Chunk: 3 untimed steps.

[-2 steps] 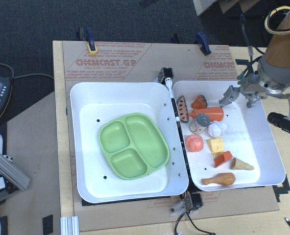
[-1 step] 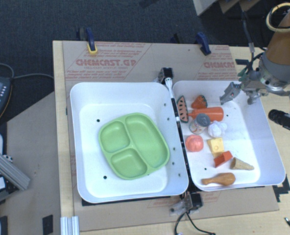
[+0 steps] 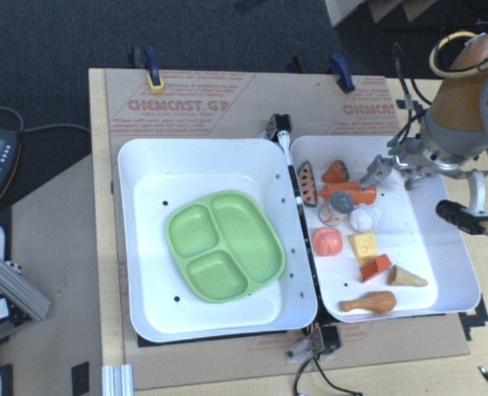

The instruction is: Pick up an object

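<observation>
Two shallow white bins side by side on the bench. Left white bin (image 3: 137, 221) held a light green three-compartment plastic tray (image 3: 224, 245), sitting roughly centre, slightly rotated.

Right white bin (image 3: 442, 246) held the toy food pile, mostly in its left half:
- dark watermelon-slice piece (image 3: 307, 183) at the far left, against the wall
- small orange-red wedge (image 3: 335, 171) at the far end
- long orange-red carrot-like piece (image 3: 349, 193) just near of that, with a grey-blue round disc (image 3: 342, 201) touching it
- pale round cookie-like disc (image 3: 330, 214) and a white lumpy ball (image 3: 361, 218) beside each other
- pink round piece (image 3: 327, 241) towards the left wall
- yellow cheese-like block (image 3: 363, 245), with a red-orange block (image 3: 374, 267) just near of it
- tan cone-shaped piece (image 3: 407, 278) to the right of the red block
- brown drumstick-shaped piece (image 3: 369, 303) nearest the near edge

Grey arm with the orange band (image 3: 466, 85) came in from the right, over the far right corner of the right bin. Two-finger gripper (image 3: 379, 170) hung at the far side of that bin, just right of the orange-red wedge. Claw state: can't tell at this angle. Nothing seen between its tips.
</observation>
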### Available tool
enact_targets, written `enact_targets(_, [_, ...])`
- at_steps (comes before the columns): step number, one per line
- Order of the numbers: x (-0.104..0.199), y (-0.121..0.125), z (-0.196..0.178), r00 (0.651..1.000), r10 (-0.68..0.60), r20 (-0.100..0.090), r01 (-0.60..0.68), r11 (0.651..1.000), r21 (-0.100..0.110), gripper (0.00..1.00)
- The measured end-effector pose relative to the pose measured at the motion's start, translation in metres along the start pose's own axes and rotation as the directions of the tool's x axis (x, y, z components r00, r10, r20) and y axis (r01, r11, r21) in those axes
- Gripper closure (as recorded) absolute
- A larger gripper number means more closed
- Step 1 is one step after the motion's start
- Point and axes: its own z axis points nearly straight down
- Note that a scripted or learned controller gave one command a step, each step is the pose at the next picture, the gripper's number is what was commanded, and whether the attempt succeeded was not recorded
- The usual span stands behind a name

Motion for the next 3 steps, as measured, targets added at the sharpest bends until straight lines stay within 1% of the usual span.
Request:
enact_targets(1, [0.001,0.009,0.021,1.0,-0.003,0.006,0.003,0.999,-0.034,0.0])
enact_targets(2, [0.001,0.011,0.009,1.0,-0.003,0.005,0.003,0.999,-0.042,1.0])
enact_targets(3, [0.001,0.006,-0.036,1.0,-0.001,0.004,0.001,1.0,-0.012,1.0])
